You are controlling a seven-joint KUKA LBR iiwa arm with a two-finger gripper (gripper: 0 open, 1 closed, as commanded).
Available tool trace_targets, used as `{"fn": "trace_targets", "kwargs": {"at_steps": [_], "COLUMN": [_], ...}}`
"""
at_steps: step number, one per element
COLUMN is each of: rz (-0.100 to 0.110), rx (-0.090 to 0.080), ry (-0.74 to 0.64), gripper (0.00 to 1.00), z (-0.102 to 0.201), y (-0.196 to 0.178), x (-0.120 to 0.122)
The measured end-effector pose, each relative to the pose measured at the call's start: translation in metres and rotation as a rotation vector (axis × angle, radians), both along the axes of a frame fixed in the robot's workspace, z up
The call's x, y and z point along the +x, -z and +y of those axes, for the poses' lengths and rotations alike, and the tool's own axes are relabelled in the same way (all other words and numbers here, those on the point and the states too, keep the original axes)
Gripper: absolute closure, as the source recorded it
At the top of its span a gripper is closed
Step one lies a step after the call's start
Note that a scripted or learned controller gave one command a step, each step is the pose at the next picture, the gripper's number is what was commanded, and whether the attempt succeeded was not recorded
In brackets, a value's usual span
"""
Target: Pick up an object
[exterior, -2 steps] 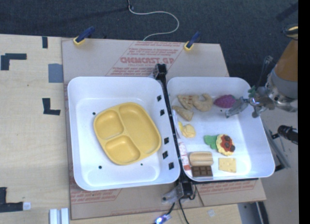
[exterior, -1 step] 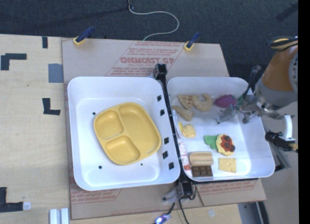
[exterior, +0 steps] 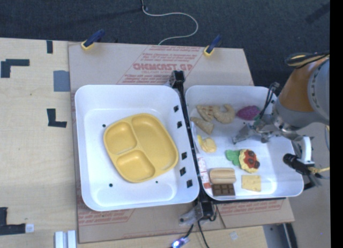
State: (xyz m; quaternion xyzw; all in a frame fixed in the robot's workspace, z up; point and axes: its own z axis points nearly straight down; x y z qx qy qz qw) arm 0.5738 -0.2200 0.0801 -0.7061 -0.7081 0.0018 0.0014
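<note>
My gripper (exterior: 251, 137) hangs low over the right bin (exterior: 278, 190), open, with its fingers spread and nothing between them. It stands between a purple toy (exterior: 247, 112) just behind it and a green, red and yellow toy food piece (exterior: 244, 158) just in front of it. Tan pastry-like pieces (exterior: 214, 114) lie at the bin's back left, and a pale yellow piece (exterior: 207, 144) lies by the left wall. Along the front lie a tan bun (exterior: 222, 175), a brown chocolate block (exterior: 223, 189) and a yellow cracker (exterior: 251, 182).
The left bin (exterior: 88, 134) holds a yellow divided plate (exterior: 140, 146). Both bins rest on a cardboard sheet (exterior: 161, 65) held by two blue-and-yellow clamps at the back. The arm's grey wrist and orange band (exterior: 300, 91) reach over the right bin's right rim.
</note>
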Motion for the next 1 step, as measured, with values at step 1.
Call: {"fn": "trace_targets", "kwargs": {"at_steps": [1], "rz": [-0.003], "rx": [-0.002], "ry": [-0.001], "gripper": [1.0], "z": [-0.0005], "y": [-0.0121], "x": [0.0015]}}
